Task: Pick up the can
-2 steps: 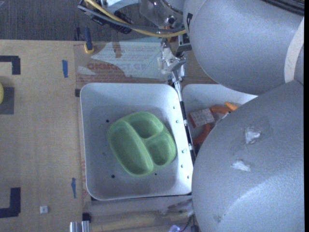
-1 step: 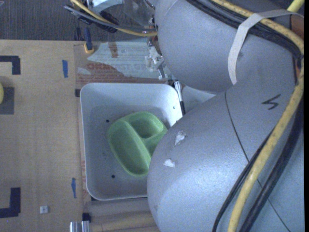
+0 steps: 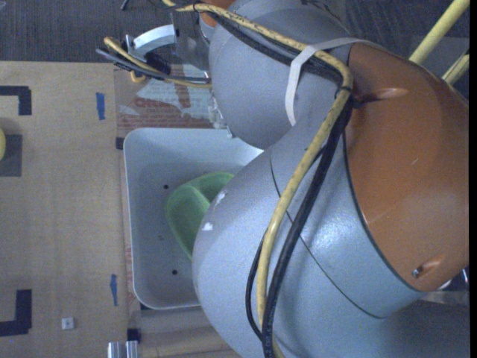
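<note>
A shallow white plastic bin point(image 3: 145, 200) sits left of centre, its left wall and rounded near-left corner in plain sight. In it lies one pale green rounded plastic thing point(image 3: 190, 207), cupped like a small bowl or scoop. It rests toward the bin's right side, and its right edge is cut off by the arm. A few small dark specks dot the bare white floor of the bin to its left and nearer side.

The big grey arm with its broad orange band point(image 3: 402, 170) covers the whole right half of the scene and overhangs the bin's right part. A yellow cable and a black cable point(image 3: 298, 200) run down its casing, and a white strap point(image 3: 294, 73) loops around them farther up.

The arm's bulk hides the claw, so I cannot tell whether it is apart, together or clamped on anything. For the same reason I cannot tell where the can lies, nor how it stands to the claw.

Left of the bin is the pale wooden bench top point(image 3: 59, 200), marked with short blue tape strips point(image 3: 100, 104) and black corner marks point(image 3: 21, 99). Just beyond the bin's far edge lies a torn red-and-white printed sheet point(image 3: 168, 107).
</note>
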